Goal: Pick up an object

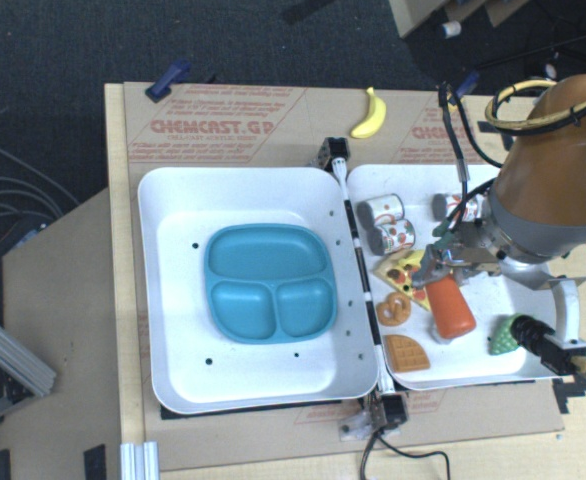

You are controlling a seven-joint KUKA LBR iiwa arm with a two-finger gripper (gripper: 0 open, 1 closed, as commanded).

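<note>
Over the right bin (pixel 413 179) my hand (pixel 441 260) hangs low by the toy carrot (pixel 451 307) to grab it, but I cannot tell if it is open

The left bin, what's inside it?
Inside the left bin lies a blue divided plate with three compartments, nothing visible in them. Whatever sits beneath the plate is covered.

I see the divided plate (pixel 269 293) centred in the left bin (pixel 163 268). In the right bin (pixel 473 370), the waffle (pixel 407 352) lies at six o'clock from the pretzel (pixel 394 309), the can (pixel 389 222) at twelve.
</note>
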